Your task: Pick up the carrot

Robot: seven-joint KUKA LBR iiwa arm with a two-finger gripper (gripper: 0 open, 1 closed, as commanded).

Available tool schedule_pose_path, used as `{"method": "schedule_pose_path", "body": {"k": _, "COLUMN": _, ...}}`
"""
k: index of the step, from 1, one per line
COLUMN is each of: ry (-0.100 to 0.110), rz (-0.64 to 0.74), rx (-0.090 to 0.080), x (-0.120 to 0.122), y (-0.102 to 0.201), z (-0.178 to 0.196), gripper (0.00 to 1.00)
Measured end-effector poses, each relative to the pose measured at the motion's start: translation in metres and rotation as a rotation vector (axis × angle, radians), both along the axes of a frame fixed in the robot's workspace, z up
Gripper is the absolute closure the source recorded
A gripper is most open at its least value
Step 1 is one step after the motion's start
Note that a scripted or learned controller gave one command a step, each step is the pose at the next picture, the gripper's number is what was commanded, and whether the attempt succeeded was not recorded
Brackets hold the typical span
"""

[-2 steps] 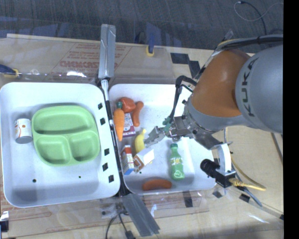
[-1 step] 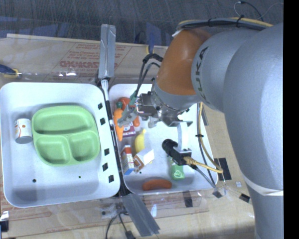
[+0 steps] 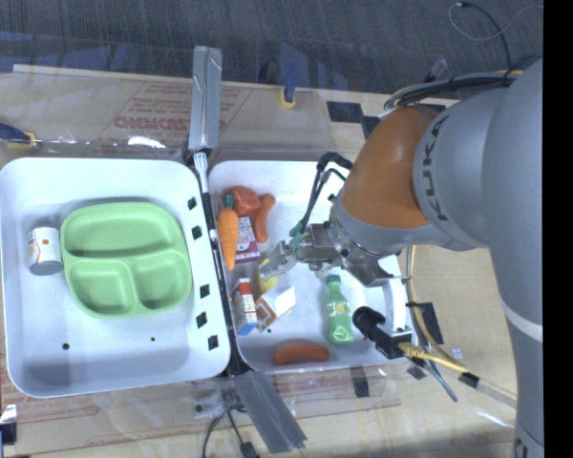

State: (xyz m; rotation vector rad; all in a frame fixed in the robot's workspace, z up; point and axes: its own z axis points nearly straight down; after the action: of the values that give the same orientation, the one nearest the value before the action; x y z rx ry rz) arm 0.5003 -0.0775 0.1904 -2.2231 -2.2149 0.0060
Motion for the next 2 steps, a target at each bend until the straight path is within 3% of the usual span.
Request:
{"method": "schedule_pose_path", "body": {"k": 1, "ry": -0.003, "rz": -0.06, "rx": 0.0, "x": 0.073, "y": 0.002, "z": 0.036, "gripper": 0.0}}
{"method": "schedule_pose_path", "body": {"k": 2, "ry": 0.002, "rz": -0.149, "rx": 0.001, "x": -0.025, "y": -0.02, "z": -0.028, "gripper": 0.0}}
